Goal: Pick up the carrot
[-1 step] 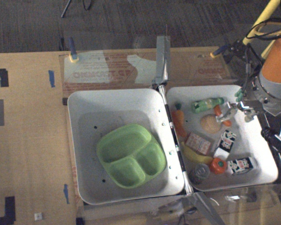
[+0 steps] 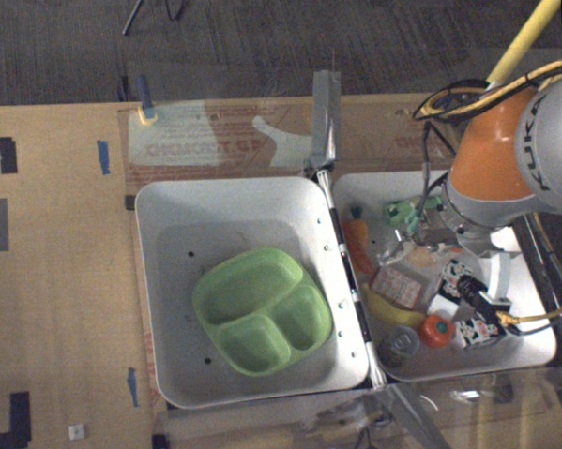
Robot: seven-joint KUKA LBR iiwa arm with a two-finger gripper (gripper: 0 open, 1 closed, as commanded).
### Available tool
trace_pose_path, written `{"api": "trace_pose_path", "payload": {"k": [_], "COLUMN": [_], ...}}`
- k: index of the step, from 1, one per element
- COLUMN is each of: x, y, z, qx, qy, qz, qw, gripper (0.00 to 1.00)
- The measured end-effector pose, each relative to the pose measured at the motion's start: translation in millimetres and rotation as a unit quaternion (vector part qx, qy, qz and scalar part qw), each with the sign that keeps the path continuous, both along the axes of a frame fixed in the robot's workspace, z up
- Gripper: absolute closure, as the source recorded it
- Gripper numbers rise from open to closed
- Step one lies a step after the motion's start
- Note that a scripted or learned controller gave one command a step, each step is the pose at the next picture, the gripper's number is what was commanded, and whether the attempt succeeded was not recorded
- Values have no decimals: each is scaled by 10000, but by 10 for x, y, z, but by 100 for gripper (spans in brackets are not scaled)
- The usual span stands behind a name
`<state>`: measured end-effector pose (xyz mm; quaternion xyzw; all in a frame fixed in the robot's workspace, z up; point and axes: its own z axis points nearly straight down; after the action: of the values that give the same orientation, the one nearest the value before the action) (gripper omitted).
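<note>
The carrot [image 2: 358, 246] is orange with a green tip. It lies lengthwise along the left wall of the right bin [image 2: 537, 351], near that bin's far end. My gripper [image 2: 415, 245] hangs below the grey wrist and orange band [image 2: 489, 156], over the middle of the right bin. It is a short way to the right of the carrot and apart from it. The wrist hides much of the gripper from above.
The right bin also holds a yellow banana [image 2: 392, 309], a brownish packet [image 2: 398, 284], a grey can [image 2: 400, 342], a red round piece [image 2: 438, 330], a green item [image 2: 403, 212] and black-and-white pieces [image 2: 471, 298]. A green divided plate [image 2: 262, 310] sits in the left bin [image 2: 159, 235].
</note>
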<state>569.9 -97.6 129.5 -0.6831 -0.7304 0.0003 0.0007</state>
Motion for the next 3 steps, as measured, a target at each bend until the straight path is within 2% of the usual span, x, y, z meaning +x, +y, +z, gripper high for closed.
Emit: {"api": "trace_pose_path", "payload": {"k": [1,2,3], "x": [381,387,403], "y": [-78,-86,497], "z": [-344,-253,554], "qx": [-24,-30,-7], "qy": [-111,-127,-10], "qz": [1399,1385,-1573], "qw": [9901,9903,9876], "gripper": [0,100,100]}}
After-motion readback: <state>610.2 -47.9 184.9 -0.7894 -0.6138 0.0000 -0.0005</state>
